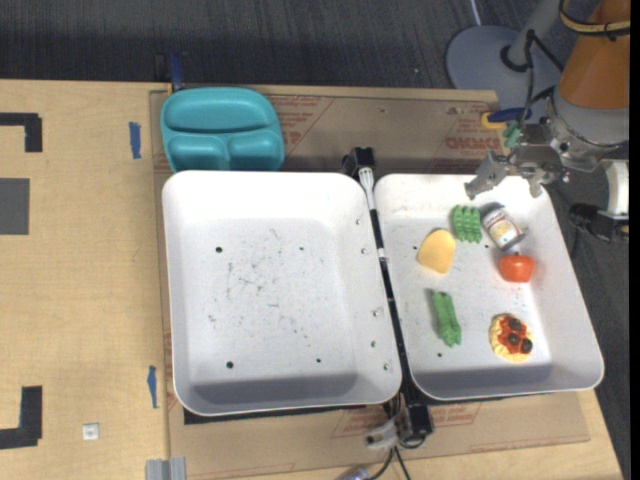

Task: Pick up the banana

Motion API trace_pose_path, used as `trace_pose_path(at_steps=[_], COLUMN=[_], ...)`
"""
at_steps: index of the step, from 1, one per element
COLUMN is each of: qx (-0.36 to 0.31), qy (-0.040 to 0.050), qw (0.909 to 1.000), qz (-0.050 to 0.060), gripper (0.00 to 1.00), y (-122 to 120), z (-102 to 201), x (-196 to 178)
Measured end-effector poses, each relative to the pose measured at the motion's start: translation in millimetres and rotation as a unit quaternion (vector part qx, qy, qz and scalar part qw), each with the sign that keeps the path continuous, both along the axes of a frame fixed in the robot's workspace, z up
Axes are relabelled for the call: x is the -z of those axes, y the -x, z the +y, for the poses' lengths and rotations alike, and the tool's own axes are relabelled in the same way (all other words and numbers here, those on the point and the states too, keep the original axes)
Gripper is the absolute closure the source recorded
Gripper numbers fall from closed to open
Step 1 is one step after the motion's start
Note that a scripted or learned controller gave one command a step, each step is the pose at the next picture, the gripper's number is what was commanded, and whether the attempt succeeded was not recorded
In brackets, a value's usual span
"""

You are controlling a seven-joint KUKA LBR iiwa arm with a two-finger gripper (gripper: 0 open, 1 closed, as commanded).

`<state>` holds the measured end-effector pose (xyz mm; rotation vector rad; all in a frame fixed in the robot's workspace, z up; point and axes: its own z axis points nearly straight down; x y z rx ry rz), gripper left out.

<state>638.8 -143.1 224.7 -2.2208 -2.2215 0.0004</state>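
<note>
Bench (pixel 80 298): you're looking down on a tan surface with black marks at its left edge and bits of blue tape.
Left bin (pixel 270 288): white, scuffed grey on its floor.
Right bin (pixel 560 368): white, and it carries all the small things.
Teal tray (pixel 222 128): sits behind the left bin, touching its far rim, compartments up.
Arm (pixel 595 68): you see it at upper right, orange band above the wrist.
Gripper (pixel 490 183): hovers over the right bin's far rim; its fingers look parted, with nothing between them.
Writing: red print on the cardboard under the bins, too blurred for you to read.
Banana (pixel 436 251): the yellow piece, mid-bin, left of the jar.
Green pieces: one (pixel 445 318) below the banana, one (pixel 465 222) just above it.
Jar (pixel 501 228): label unreadable.
Tomato (pixel 516 267): right under the jar.
Tart (pixel 511 337): near corner.
</note>
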Motion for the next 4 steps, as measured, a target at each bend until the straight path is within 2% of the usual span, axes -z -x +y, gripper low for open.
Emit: trace_pose_path(at_steps=[1, 2, 3, 4], qx=[-0.025, 0.179, 0.2, 0.364], qy=[-0.0005, -0.0005, -0.0006, -0.0005], qw=[0.9997, 0.9839, 0.9797, 0.9314], qz=[0.001, 0.002, 0.001, 0.0], gripper=[0.0, 0.0, 0.0, 0.0], y=[120, 159, 160, 160], z=[59, 136, 244, 333], x=[41, 40, 67, 139])
